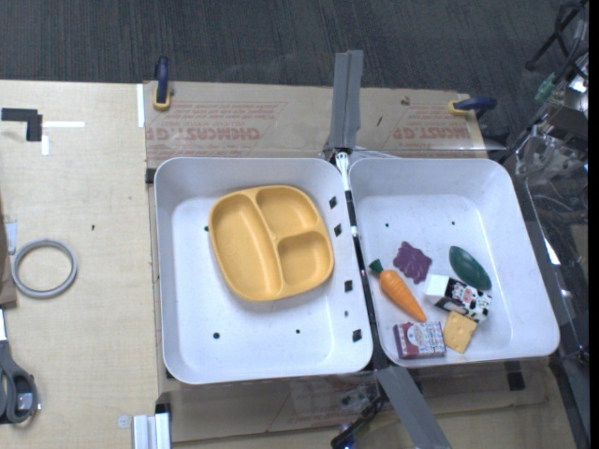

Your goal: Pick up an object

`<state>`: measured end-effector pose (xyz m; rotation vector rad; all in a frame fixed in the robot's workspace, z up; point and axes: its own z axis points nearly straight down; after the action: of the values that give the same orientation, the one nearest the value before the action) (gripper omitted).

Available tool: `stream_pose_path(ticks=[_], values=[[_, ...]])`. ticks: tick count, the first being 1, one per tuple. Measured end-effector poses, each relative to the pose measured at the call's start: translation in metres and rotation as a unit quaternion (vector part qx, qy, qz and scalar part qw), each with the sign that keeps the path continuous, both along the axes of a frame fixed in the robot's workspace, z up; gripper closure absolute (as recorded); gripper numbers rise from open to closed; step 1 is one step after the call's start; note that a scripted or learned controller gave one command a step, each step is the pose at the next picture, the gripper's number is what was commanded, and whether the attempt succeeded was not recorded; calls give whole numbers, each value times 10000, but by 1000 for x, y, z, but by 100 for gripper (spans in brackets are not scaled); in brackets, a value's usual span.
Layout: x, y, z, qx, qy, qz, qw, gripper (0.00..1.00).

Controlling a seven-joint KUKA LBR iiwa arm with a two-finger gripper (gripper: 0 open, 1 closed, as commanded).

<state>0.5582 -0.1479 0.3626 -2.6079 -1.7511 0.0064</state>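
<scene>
**Small objects clustered in the right bin, divided plate in the left**

The things to pick from lie in the lower part of the right bin (487, 181). A toy carrot (401, 293) lies at a slant near the bin's left wall, green top up and left, orange tip down and right. Just above it sits a flat purple piece (413, 261), like a bunch of grapes. Right of that lies a dark green oval object (469, 267), and just beneath it a small white carton with black patches (460, 296). A yellow wedge of cheese (459, 331) lies below the carton, touching or very nearly touching it. Beside the cheese on the left stands a small red and white box (418, 340), just under the carrot's tip.

The left bin (178, 279) holds a yellow divided plate (270, 241) with three compartments, set upper centre and apart from the walls.

Both bins rest on a wooden surface (84, 325) with cardboard (243, 124) behind them. A roll of grey tape (41, 267) lies on the surface well left of the bins. Two clamps (162, 84) hold the cardboard's far edge.

Whether the claw is open, closed or holding anything cannot be told.
</scene>
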Motion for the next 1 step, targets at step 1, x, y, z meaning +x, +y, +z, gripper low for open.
stream_pose_path(ticks=[1], values=[[75, -52, -62, 0, 4, -3, 10000, 100]])
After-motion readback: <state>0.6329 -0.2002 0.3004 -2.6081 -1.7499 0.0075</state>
